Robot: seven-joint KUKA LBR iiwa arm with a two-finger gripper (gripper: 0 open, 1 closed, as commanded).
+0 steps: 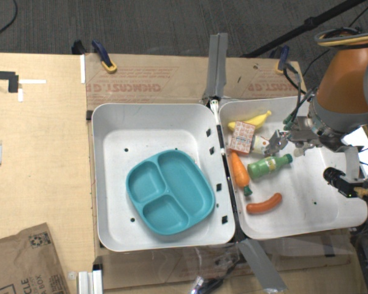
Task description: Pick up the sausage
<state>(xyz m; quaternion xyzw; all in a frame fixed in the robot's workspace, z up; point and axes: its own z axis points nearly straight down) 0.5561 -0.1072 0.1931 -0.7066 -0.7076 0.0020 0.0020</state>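
Observation:
The sausage (264,203) is a short orange-red curved piece lying on the floor of the right bin (306,216), near its front left. My gripper (278,141) hangs over the back middle of that bin, well behind the sausage and just above the green bottle (269,165). Nothing shows between its tips, and the sausage lies apart from it.
In the right bin, a carrot (238,169) lies along the left wall, with a small red-and-white box (240,139) and a banana (250,122) behind it. The left bin (110,170) holds a teal divided plate (170,192). Cardboard lies at the bench's front left.

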